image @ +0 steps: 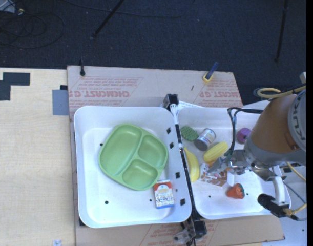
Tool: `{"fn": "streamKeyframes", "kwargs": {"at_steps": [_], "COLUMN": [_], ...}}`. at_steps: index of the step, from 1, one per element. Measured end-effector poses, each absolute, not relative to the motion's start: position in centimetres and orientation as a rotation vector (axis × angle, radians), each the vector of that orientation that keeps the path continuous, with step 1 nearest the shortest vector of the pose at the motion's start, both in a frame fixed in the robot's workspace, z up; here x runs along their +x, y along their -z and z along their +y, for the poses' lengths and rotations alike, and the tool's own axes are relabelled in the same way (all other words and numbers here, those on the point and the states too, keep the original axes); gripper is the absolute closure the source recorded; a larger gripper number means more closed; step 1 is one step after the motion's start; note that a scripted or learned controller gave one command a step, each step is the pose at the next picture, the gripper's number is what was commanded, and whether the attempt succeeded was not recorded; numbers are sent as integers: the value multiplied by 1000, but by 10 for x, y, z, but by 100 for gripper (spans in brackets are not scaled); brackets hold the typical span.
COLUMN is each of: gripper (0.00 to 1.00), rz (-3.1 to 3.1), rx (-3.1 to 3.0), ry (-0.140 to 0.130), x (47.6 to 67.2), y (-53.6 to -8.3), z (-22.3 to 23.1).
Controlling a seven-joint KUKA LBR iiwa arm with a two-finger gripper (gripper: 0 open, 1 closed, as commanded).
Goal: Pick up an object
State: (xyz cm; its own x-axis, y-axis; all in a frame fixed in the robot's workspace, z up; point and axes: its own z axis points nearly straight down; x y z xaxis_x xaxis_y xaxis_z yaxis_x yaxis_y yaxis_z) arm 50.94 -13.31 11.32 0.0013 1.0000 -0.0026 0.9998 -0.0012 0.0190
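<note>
Robotics lab. 2 white bins (82,163) sit on cardboard (146,88). Loose cables (33,22) cross dark carpet.

The arm (279,132) runs off the right edge, covering the right bin's far corner (248,118). A purple thing (243,134) peeks out beside the arm, half hidden. The gripper (233,164) is lost in a blur of metal over a flat packet (216,177), print unreadable. The small carton's (163,194) label is too tiny to read
</note>
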Motion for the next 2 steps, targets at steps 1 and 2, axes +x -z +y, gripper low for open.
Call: {"fn": "streamKeyframes", "kwargs": {"at_steps": [1, 2], "gripper": [0, 0], "rz": [2199, 2197], "rx": [2209, 2204], "ry": [-23, -31], "x": [513, 536], "y": [-109, -106], "z": [-120, -110]}}
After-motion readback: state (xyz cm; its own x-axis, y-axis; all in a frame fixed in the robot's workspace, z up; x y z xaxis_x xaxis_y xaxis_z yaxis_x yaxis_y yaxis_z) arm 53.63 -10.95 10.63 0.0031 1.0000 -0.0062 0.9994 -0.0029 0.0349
